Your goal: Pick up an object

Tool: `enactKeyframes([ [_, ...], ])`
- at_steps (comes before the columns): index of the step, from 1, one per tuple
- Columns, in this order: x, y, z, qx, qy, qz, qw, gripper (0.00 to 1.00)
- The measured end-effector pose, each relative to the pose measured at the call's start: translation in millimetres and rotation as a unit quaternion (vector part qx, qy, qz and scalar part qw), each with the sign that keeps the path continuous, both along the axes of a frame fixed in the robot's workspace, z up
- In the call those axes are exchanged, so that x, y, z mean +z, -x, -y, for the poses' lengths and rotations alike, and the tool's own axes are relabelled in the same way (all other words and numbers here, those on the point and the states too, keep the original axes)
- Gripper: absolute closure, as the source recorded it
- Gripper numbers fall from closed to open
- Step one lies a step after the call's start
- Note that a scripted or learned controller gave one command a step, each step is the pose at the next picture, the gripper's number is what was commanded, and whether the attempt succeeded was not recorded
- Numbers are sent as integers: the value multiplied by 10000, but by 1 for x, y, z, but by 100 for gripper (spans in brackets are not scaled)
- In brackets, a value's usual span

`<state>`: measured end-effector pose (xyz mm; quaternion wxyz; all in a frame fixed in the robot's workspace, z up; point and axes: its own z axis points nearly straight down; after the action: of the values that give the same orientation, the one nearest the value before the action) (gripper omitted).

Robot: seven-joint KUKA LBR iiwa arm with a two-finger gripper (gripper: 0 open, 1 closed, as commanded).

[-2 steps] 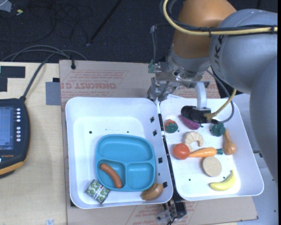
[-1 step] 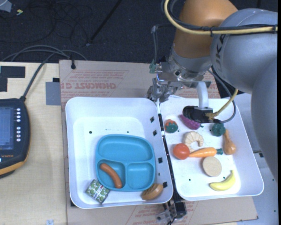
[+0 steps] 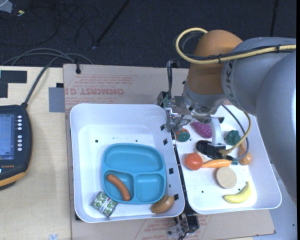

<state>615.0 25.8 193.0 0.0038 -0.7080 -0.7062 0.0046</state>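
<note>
Reaching arm [image 3: 240, 79]: comes from the right, over the right bin [image 3: 267, 194].
Gripper [image 3: 179, 121]: near the bins' shared edge; its state I cannot tell.
Toy food: tomato [image 3: 193, 160], carrot [image 3: 216, 163], banana [image 3: 237, 195] in right bin.
Left bin [image 3: 85, 134]: blue tray [image 3: 135, 171] with sausage [image 3: 118, 186].

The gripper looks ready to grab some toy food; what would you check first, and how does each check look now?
1. Gripper over the right bin: ok, at its upper left corner.
2. A target directly beneath: cannot tell; the small red piece is closest.
3. Anything held: cannot tell.
4. Neighbours crowding: not ok; purple grapes and tomato sit close.
5. Bin wall clearance: not ok; the divider is right alongside.
</note>
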Motion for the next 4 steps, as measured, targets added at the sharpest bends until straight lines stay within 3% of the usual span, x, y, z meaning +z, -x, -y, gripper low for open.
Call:
enactKeyframes([
  [1, -6, -10, 5, 14, -2, 42, 10000, 100],
  [2, 17, 83, -126, 82, -35, 22, 10000, 100],
  [3, 139, 133, -139, 34, -29, 86, 10000, 100],
  [4, 141, 132, -138, 35, 6, 26, 10000, 100],
])
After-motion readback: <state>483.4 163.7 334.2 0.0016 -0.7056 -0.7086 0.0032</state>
